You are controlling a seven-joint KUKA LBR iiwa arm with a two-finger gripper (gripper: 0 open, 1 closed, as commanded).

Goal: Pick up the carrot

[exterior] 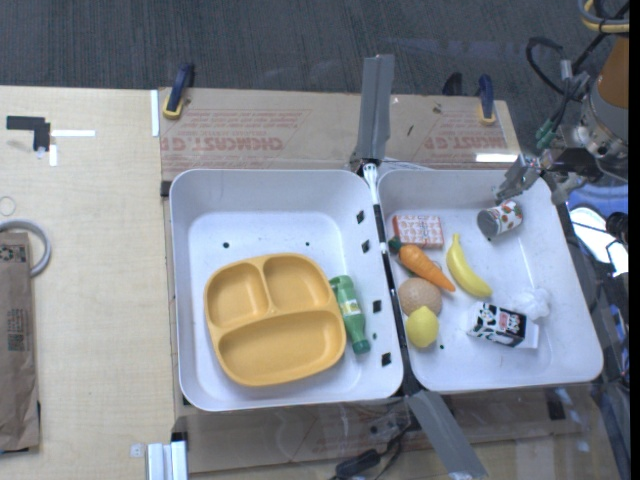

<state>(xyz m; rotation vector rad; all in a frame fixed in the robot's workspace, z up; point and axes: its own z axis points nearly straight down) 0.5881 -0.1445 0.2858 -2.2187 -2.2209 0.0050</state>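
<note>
The orange carrot point(426, 265), green stub at its upper left end, lies slantwise in the left half of the right bin point(570, 268). It sits between a red and white box point(419, 231) and a brown egg-shaped item point(419, 295), with a banana point(467, 268) just to its right. My gripper point(524, 176) hangs over the bin's back right corner, far up and right of the carrot. A small tipped can point(501, 218) lies just below the gripper.
A lemon point(422, 327), a black and white milk carton point(501, 325) and a white crumpled wad point(531, 302) lie toward the right bin's front. The left bin point(190, 268) holds a yellow divided plate point(272, 318) and a green bottle point(351, 313).
</note>
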